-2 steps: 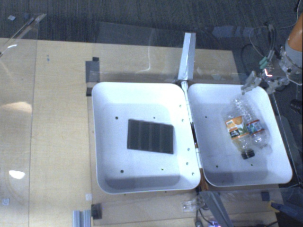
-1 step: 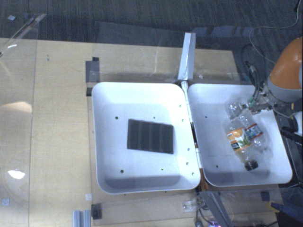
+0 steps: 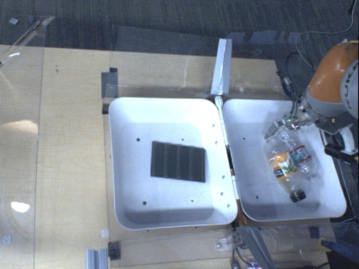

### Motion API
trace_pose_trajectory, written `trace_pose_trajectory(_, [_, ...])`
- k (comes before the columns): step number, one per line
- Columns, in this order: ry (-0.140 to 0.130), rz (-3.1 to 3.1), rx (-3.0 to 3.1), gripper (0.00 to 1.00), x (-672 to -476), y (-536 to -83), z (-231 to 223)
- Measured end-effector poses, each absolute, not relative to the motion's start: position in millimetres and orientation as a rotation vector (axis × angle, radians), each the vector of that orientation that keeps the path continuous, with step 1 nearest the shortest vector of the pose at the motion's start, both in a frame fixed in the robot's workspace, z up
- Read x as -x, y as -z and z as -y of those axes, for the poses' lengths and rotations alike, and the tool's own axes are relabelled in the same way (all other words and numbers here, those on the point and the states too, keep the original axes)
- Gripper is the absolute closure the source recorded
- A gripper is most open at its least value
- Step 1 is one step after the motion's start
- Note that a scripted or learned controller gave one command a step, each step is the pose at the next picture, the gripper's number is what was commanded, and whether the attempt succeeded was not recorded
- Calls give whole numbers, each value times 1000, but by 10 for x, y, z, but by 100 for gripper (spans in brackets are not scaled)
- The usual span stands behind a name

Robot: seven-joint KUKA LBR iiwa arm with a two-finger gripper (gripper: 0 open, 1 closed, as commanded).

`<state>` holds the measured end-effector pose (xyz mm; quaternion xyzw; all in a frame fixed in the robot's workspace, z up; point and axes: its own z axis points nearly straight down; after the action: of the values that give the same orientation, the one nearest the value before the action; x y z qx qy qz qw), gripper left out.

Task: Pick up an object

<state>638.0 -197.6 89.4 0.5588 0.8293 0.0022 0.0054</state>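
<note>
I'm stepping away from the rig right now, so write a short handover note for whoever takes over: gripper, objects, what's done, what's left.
Gripper: low over the upper part of the right bin, at the top end of the clear plastic bottle; finger state unclear.
Bottle: lying in the right bin, dark cap toward the bin's lower edge, not lifted.
Dark ridged pad: flat in the left bin, untouched.
Done: arm is positioned at the bottle.
Left: grasp and lift an object.
</note>
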Motion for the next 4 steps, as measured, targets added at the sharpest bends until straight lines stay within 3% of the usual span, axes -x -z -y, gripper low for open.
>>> trace_pose_trajectory(1, [-7, -2596, -1750, 0, -6379, -893, 1977])
trace_pose_trajectory(2, [-7, -2731, -1528, 0, -5807, -900, 2049])
trace_pose_trajectory(3, [-11, -2863, -1253, 0, -5387, -908, 1663])
trace_pose_trajectory(4, [-11, -2863, -1253, 0, -5385, -907, 1666])
